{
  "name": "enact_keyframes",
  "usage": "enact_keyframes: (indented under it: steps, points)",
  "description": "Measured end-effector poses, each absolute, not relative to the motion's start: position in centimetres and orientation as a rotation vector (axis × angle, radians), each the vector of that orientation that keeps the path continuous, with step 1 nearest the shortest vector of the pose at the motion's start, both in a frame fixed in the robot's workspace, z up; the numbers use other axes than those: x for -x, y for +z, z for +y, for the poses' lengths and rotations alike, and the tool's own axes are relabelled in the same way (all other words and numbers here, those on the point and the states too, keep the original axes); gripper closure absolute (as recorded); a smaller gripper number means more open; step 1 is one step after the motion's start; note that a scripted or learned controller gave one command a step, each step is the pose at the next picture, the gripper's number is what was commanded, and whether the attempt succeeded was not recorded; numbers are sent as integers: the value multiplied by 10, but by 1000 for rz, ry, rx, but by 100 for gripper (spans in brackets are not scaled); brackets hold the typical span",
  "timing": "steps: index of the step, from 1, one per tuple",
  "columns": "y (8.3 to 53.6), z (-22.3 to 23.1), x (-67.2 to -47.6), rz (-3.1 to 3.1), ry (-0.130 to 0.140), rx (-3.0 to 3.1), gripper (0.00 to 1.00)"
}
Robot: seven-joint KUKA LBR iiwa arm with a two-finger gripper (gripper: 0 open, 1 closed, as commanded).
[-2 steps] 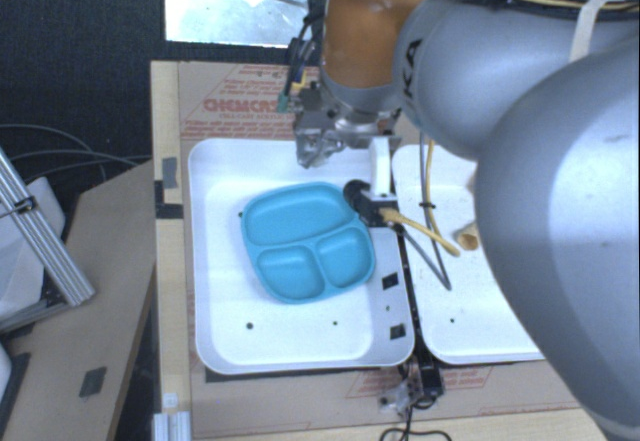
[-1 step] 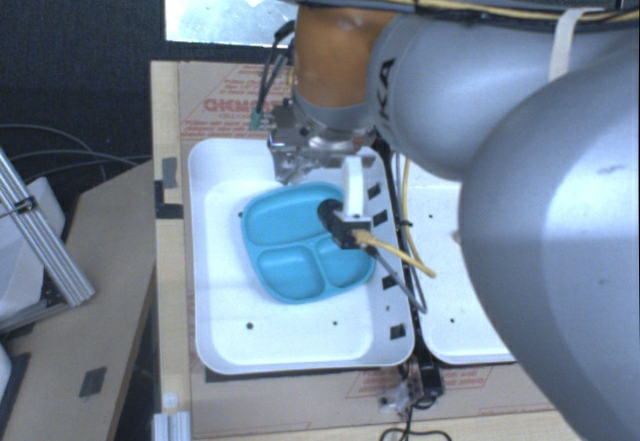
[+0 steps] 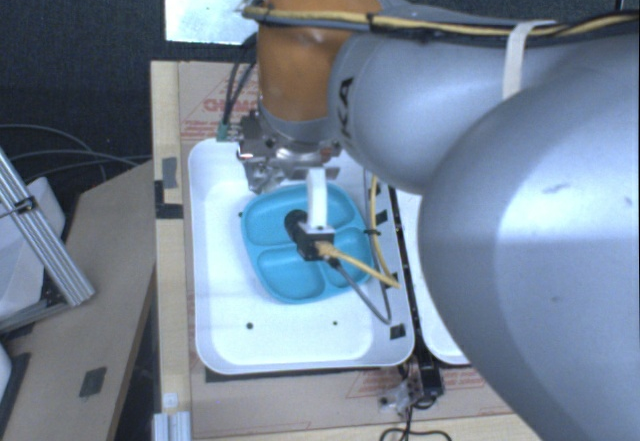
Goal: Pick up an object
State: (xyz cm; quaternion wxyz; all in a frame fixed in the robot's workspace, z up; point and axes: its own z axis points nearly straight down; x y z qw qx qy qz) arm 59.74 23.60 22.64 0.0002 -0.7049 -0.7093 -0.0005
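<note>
A KUKA arm [image 3: 480,129], grey with an orange band above the wrist, reaches in from the right and hangs its gripper [image 3: 283,174] over the far edge of a blue divided tray [image 3: 270,264] in the left bin [image 3: 215,329]. The wrist hides the claw's working end, so it cannot be told whether the claw is open or closed. Nothing shows the tray to be held.

The tray lies flat on the bin floor, right of the middle, with its right rim close to the wall that faces the right bin [image 3: 445,349]. The strip of floor along the near edge is bare.

The tray looks like moulded plastic and is probably light, stiff and smooth enough to slip. Its shallow compartment floors offer no purchase. The better holds appear to be the raised outer rim or the ridges between the compartments, pinched from above. Taken by one edge, the tray would likely tip and could slide free, so a ridge near its centre seems the safer choice.
</note>
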Motion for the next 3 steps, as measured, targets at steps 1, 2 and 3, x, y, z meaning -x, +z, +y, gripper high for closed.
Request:
enact_keyframes:
  steps: [1,2,3]
  points:
    - [290,233,-509,-2227,2,2212,100]
    - [325,183,-486,-2221,-2,2222,100]
    - [362,124,-487,-2222,-6,2225,100]
